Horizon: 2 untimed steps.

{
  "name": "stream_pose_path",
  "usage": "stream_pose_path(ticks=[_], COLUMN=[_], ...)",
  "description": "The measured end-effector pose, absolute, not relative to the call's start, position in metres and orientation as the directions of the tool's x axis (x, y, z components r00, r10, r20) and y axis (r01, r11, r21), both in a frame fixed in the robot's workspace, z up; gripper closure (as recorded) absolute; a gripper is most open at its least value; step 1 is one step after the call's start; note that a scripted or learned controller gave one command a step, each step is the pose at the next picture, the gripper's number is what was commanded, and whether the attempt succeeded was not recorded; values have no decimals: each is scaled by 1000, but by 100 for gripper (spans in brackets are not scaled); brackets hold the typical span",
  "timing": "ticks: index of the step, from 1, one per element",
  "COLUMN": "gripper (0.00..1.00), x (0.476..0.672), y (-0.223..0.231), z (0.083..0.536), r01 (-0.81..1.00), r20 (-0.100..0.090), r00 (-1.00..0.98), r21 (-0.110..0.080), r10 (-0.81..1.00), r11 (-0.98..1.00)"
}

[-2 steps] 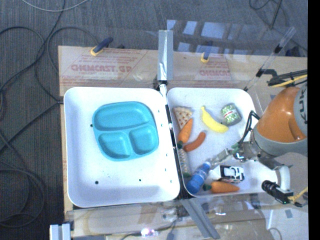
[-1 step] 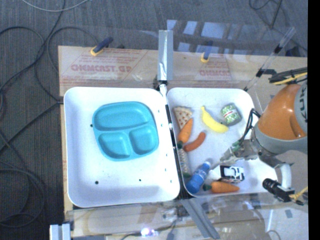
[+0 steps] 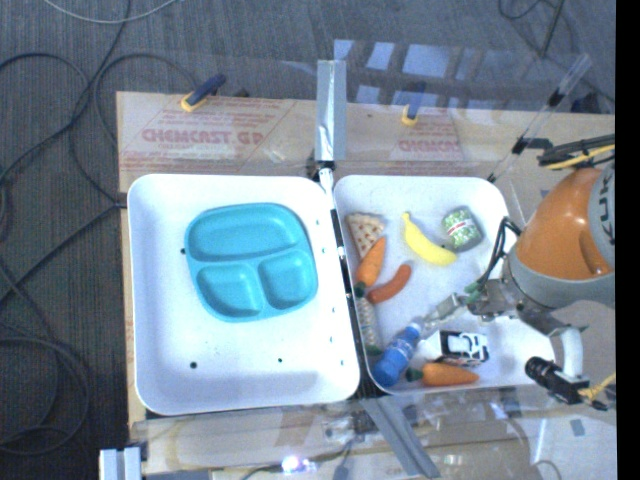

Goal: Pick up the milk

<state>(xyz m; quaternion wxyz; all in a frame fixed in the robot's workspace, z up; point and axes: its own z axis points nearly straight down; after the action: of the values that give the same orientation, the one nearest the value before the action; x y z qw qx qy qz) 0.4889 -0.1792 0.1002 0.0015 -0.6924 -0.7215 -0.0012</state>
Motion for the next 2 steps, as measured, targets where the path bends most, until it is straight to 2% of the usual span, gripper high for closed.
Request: stream_pose_path(ticks=[1, 2], gripper=[0, 0], x=[487, 489], y=[-191, -191], z=[89, 89], r01=[966, 998], r20=[-1, 0], r00=[-258, 66], r21=[6, 12], r10=[966, 998], r11=[258, -66])
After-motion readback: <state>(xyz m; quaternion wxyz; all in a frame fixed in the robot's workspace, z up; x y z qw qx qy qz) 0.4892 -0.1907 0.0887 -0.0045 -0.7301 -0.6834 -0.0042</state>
